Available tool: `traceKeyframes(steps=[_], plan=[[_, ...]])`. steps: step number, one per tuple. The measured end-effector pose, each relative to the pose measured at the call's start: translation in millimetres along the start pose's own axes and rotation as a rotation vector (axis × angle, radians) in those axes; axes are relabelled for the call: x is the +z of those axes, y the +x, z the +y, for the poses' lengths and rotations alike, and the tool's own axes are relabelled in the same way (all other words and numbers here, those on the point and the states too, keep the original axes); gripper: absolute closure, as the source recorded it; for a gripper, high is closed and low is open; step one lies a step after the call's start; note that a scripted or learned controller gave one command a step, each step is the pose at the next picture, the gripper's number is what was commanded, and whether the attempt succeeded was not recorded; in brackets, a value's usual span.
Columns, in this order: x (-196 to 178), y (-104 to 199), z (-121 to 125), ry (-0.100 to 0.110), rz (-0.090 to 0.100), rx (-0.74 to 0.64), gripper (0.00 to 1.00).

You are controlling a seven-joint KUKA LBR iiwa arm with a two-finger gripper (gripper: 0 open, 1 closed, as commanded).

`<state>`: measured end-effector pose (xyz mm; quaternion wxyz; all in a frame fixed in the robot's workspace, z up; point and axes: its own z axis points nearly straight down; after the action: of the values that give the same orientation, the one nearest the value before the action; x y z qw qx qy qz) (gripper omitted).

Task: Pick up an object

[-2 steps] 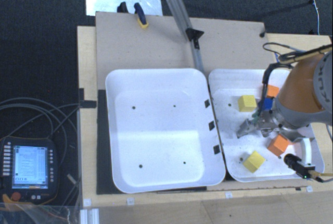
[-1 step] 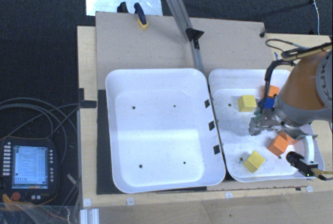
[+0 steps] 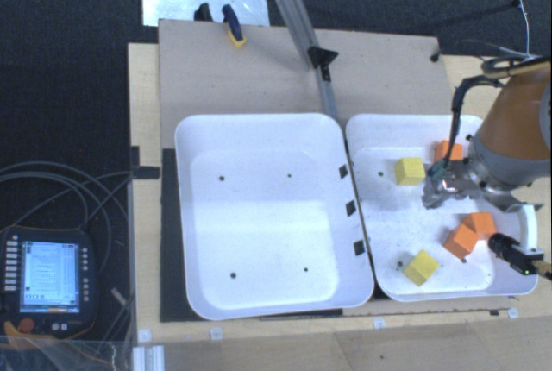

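Tool (image 3: 434,191) low in right bin (image 3: 379,132), finger state unclear; yellow block (image 3: 410,171) just left, orange block (image 3: 470,235) near, lower right.

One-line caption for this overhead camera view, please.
Grey-and-orange arm's tool low in the right white bin, among yellow and orange blocks.

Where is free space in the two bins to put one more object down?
The left white bin has bare floor from wall to wall. In the right white bin, room remains along its left wall, between both yellow blocks. The right half is crowded by orange blocks and gripper.
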<state>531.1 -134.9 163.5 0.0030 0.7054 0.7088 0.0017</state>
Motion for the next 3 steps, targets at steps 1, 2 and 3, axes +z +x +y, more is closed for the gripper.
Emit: traceKeyframes(steps=[1,2,3], plan=[[-56,9,-1,-0.001,0.000,-0.001,1.00],[-103,7,9,-0.001,0.000,-0.001,1.00],[-91,55,20,0.005,0.003,-0.005,1.00]])
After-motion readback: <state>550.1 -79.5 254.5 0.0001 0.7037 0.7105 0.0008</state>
